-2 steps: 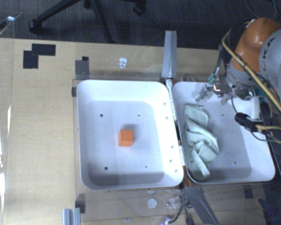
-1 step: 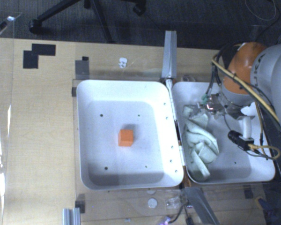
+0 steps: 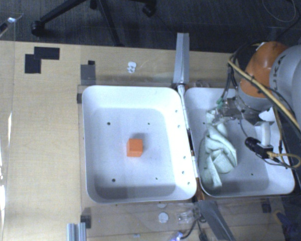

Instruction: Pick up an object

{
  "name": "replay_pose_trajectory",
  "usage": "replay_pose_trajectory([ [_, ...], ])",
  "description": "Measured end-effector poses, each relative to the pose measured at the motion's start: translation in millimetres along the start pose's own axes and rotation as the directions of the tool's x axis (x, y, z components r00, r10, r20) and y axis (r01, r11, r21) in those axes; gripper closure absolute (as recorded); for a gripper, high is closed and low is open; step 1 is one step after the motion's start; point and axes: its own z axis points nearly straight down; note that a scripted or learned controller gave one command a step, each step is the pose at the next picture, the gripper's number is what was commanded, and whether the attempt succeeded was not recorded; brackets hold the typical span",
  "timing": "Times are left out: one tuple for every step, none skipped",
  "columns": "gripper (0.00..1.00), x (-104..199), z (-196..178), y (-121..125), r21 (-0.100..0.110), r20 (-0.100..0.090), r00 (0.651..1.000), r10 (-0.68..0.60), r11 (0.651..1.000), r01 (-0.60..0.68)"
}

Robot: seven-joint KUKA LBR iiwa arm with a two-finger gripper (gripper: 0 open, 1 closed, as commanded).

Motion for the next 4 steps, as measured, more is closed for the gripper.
replay_pose_trajectory([
  [1.0,40.7,-82.2,43.4,0.016,0.005,0.977,0.213,0.977,-0.213],
  [0.0,40.5,-82.3,43.4,0.016,0.005,0.977,0.214,0.977,-0.214],
  [0.0,13.0,7.9,5.2,0.018,0.009,0.916,0.401,0.916,-0.401],
  [1.0,14.4,-3.1,6.9,0.015,0.008,0.919,0.395,0.918,-0.395],
])
